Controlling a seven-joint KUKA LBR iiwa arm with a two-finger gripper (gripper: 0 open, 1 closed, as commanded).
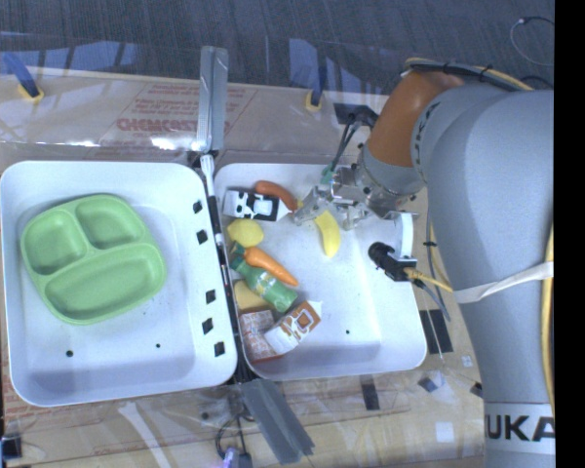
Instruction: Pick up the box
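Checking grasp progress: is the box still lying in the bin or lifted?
Lying flat in the right bin, near its front-left corner: the box rests beside the green bottle, apart from the claw.

A green tray [90, 256] is seen in a white bin [39, 378]; a yellow banana [328, 233], orange carrot [270, 265] and black-and-white patterned box [251, 205] are seen beside.

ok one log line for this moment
gripper: over right bin, by banana | box: near front wall, untouched | left bin: green tray
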